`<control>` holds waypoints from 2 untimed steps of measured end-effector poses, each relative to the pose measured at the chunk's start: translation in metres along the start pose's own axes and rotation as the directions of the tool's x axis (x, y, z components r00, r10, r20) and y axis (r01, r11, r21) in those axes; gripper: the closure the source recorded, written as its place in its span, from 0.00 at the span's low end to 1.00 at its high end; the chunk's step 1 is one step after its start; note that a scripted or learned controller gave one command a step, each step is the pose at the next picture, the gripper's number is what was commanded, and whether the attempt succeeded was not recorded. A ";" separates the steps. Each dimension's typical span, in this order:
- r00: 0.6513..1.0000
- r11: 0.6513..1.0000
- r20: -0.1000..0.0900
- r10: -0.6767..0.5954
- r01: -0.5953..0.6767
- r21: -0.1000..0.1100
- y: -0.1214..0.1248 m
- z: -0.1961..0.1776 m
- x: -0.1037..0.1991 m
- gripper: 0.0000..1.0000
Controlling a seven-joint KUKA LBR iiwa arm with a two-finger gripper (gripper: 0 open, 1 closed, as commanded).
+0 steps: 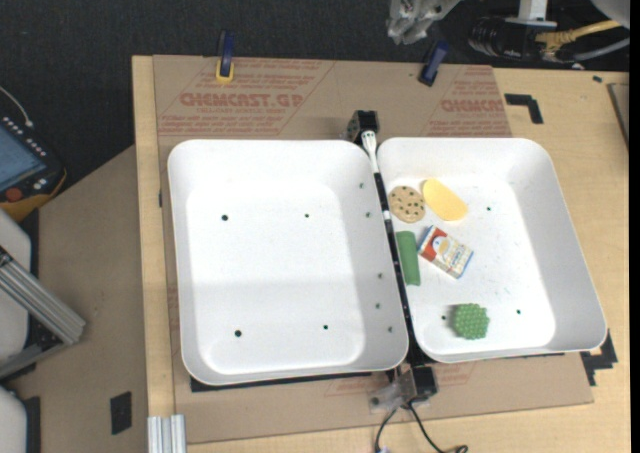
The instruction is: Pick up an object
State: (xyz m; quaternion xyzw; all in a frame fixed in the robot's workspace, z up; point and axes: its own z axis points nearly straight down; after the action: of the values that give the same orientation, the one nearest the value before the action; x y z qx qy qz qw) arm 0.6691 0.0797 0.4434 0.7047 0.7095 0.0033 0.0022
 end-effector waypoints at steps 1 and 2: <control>1.000 1.000 -0.002 0.002 -0.002 0.007 -0.116 -0.040 0.010 1.00; 1.000 1.000 0.000 0.001 -0.001 -0.003 -0.072 -0.096 0.069 1.00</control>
State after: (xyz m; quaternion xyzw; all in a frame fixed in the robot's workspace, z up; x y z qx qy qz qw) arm 0.5955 0.1478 0.5385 0.7051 0.7091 0.0044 0.0030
